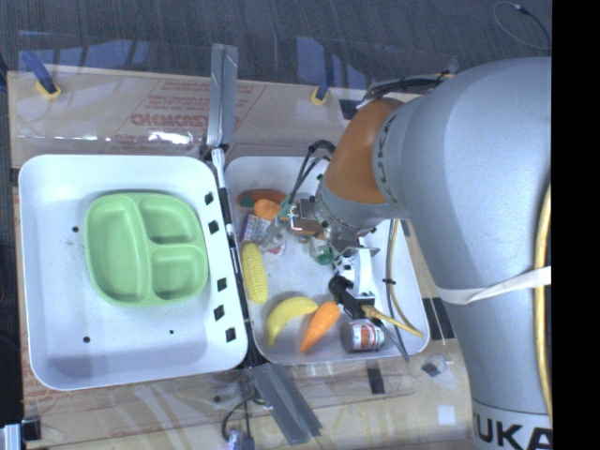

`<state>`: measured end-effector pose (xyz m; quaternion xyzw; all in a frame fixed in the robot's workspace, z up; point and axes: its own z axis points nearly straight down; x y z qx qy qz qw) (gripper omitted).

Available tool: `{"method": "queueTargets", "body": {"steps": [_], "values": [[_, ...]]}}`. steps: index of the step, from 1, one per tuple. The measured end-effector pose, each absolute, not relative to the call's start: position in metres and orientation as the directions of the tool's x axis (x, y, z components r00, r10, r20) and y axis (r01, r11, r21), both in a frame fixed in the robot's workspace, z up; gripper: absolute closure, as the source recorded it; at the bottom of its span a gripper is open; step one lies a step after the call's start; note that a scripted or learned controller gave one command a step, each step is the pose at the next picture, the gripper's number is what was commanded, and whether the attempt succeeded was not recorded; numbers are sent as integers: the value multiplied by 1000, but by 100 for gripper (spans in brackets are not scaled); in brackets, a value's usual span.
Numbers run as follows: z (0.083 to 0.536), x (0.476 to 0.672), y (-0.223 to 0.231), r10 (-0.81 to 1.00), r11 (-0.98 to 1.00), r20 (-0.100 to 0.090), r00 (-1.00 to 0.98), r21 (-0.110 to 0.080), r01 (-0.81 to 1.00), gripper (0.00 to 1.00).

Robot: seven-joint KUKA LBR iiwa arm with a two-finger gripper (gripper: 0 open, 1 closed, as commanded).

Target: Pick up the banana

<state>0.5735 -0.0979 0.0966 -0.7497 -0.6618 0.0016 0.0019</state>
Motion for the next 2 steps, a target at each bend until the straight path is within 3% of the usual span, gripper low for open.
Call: {"method": "queueTargets", "body": {"steps": [1,2], "values": [[96,483,-97,990,141,-9,-141,11,990,0],[94,479,-97,901,433,-5,-433,4,901,0]]}}
